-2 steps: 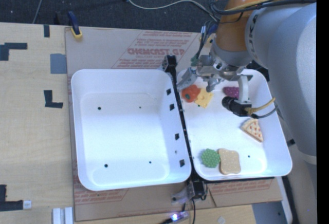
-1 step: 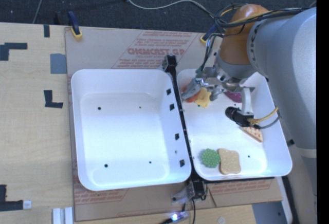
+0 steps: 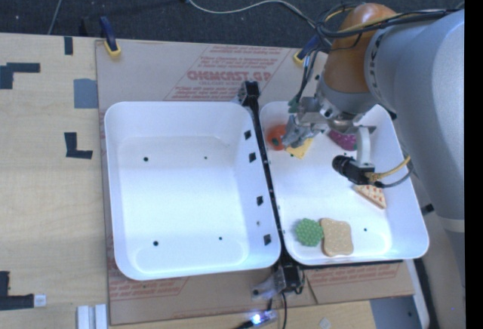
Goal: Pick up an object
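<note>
Claw (image 3: pixel 296 133) touching yellow piece (image 3: pixel 300 148), right bin (image 3: pixel 407 244).

Two white bins on bench: left bin (image 3: pixel 181 184), right bin (image 3: pixel 392 241). One arm (image 3: pixel 411 56), one gripper (image 3: pixel 302 126). Right bin, near edge: one green piece (image 3: pixel 308 232), one toast slice (image 3: pixel 337 236). Right edge: one wedge (image 3: pixel 371 195). Far-left corner: one orange piece (image 3: pixel 276 136), one yellow piece (image 3: pixel 300 147). Far edge: one purple piece (image 3: pixel 344 139), partly hidden. Six items counted.
</note>
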Robot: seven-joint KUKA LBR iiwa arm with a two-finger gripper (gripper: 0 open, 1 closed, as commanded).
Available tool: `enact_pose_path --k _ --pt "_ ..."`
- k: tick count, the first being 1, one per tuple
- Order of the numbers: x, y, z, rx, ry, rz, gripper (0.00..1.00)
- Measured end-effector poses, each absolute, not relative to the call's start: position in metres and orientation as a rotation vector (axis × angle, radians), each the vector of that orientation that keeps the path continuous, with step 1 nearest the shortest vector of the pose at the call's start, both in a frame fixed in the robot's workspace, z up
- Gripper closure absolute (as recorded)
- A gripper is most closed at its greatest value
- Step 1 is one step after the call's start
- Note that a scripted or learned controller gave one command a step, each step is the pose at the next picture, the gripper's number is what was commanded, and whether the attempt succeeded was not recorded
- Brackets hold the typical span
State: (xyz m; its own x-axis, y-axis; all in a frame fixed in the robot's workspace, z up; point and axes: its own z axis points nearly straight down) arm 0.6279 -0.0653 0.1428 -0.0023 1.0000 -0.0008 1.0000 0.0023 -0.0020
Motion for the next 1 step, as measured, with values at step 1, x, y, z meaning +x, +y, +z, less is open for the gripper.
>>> enact_pose_path --k 1 --pt "0.5594 -0.0340 0.2535 -2.220 -2.228 -0.009 1.00"
